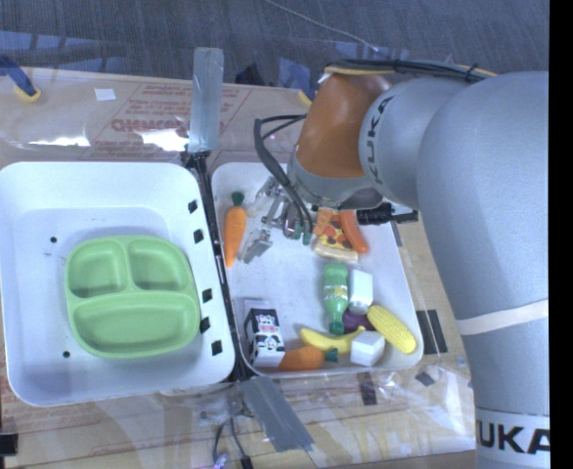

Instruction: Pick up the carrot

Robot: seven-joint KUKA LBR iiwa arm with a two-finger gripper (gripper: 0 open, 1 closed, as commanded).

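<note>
**Carrot lies free by the right bin's left wall**

While the carrot [235, 233] rests against the left wall of the right bin [406, 291], you see its long axis running along that wall, green top toward the far edge. Your gripper [263, 225] hangs just beside it, fingers [255, 246] apart, clasping nothing.
</note>
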